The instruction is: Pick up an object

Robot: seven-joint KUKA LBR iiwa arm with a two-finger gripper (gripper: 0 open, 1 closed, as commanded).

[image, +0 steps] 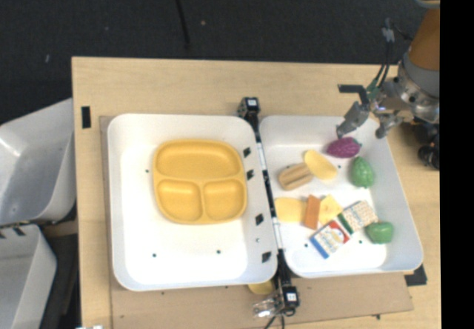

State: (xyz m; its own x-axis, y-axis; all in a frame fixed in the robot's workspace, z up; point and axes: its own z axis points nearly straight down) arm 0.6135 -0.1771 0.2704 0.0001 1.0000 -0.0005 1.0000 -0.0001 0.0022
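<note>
Worktop (89,90) of pale wood, carrying 2 shallow white bins side by side.

Near edge, right bin (404,246): small printed carton (331,237), long axis diagonal, lower-left to upper-right; second printed pack (358,214) just beside it; green item (380,231) at right; yellow wedge (289,209) touching orange block (312,211), w/ another yellow piece (330,207) beside that.

Mid, right bin: tan bread roll (295,175), long axis approx. left-right, slightly tilted up at right; yellow oval piece (321,165) touching its right end; round green item (362,172) near right wall.

Left bin (126,246): yellow 3-compartment tray (200,181), lying flat, centred.

Far, right bin: purple item (344,147), long axis approx. left-right, lying on bin floor near back wall.

Arm (424,46): enters from right, grey w/ orange band, wrist angled down and leftward over back-right corner of right bin. Gripper (366,124) just above/behind purple item; its two fingers spread apart, nothing between them.
</note>
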